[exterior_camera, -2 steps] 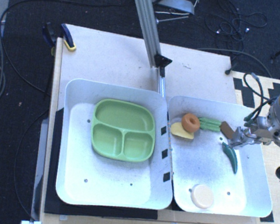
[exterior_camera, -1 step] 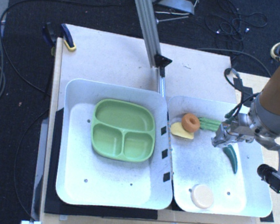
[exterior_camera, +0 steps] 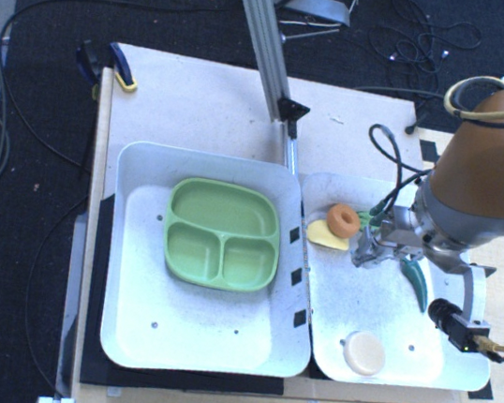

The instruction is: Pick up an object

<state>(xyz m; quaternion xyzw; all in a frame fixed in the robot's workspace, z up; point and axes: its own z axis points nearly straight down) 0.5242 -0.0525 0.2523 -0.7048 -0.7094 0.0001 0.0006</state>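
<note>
Hand (exterior_camera: pixel 364 253), grip unclear, near one doughnut (exterior_camera: pixel 343 222); one green tray (exterior_camera: pixel 223 235) left.

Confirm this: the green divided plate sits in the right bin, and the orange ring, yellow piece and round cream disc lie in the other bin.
Not quite. The camera view shows the green divided plate in the left bin. The orange ring, yellow piece and round cream disc lie in the other bin, the right one.

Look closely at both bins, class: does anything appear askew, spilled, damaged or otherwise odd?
Nothing is spilled or broken. The green divided plate lies flat in the left bin. In the right bin, the orange ring sits against the yellow piece, beside the gripper; the pale disc lies alone near the front edge.
</note>
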